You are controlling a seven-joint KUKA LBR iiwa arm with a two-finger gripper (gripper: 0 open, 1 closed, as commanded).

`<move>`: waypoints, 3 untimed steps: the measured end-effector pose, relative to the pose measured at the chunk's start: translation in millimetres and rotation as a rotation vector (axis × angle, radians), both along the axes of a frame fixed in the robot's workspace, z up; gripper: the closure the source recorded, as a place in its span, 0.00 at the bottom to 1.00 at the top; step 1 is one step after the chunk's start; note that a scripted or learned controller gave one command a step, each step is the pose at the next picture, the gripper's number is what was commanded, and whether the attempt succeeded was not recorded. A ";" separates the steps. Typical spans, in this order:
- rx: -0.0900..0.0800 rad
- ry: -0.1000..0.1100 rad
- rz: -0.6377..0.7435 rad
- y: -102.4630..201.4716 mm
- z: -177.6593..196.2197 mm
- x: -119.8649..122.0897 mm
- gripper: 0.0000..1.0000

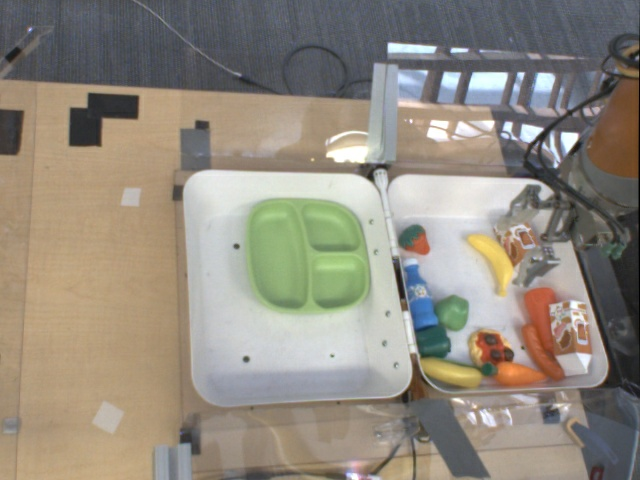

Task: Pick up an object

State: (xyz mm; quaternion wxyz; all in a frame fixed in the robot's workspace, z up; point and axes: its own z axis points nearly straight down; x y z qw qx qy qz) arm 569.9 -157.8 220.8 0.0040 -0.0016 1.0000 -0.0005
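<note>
Hovering over the right shallow white bin [497, 383], metal two-finger gripper [533, 236], fingers spread wide around the small printed carton [516, 242], beside the yellow plastic banana [492, 259]. Probably light, stiff, slightly slippery; gripping its flat sides.

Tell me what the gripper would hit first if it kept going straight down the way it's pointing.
Probably the small brown-and-white carton that lies right at the gripper. The banana lies just to its left. Depth is hard to judge from this slanted view.
</note>
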 end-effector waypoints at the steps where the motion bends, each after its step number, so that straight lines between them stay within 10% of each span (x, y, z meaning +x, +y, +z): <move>1: -0.001 -0.003 0.078 -13.6 -123.6 16.8 0.00; 2: -0.002 -0.004 0.179 1.3 -132.1 36.6 0.00; 3: -0.005 -0.020 0.186 2.9 -116.5 41.5 1.00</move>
